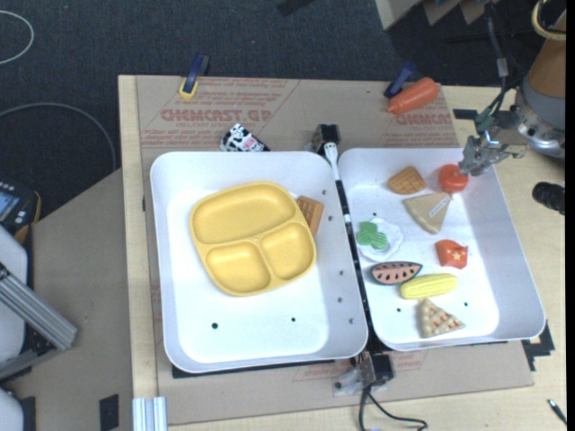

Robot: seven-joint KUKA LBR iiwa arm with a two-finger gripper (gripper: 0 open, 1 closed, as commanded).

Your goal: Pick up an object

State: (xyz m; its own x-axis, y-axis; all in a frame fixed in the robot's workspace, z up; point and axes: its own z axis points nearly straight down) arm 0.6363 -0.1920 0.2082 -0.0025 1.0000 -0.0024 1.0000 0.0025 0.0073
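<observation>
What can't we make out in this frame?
- Gripper, camera view: too small and blurred against the red tomato to tell contact or grip.
- Arm: cut off by the right edge beyond the wrist.
- Brown wafer: partly hidden behind the yellow plate in the left bin.
- Black-and-white toy above the left bin: too small to identify.

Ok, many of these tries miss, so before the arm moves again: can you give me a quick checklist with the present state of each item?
1. Pincer over the right bin: ok, at its far right corner.
2. Target beneath it: ok, red tomato toy lies directly beside the tip.
3. Tomato held: not ok, nothing seen between the fingers.
4. Fingers open or shut: cannot tell.
5. Room around the tomato: ok, apart from the cheese wedge and waffle piece.
</observation>
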